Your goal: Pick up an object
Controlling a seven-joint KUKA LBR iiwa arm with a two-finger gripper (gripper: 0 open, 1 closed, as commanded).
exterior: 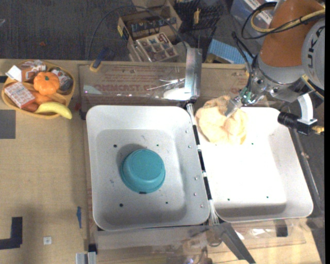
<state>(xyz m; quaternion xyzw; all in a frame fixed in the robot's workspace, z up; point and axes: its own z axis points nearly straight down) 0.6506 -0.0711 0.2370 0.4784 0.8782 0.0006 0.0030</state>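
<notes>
A pale yellow crumpled cloth [223,124] lies at the far left corner of the right bin [268,196]. The claw [234,106] sits on its top edge; whether it grips cannot be told. A teal bowl [143,170] rests upside down in the left bin [103,134].

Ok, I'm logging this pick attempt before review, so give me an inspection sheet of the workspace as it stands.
Surface: wooden bench bearing two white bins side by side.
Job's things: teal bowl upside down in the left bin; pale yellow cloth bunched at the far corner of the right bin.
Clutter: basket of toy food at far left.
Grippers: gripper at the cloth's top edge.
Cables: black cables looping by the arm.
Surroundings: boxes beyond the bench.
</notes>
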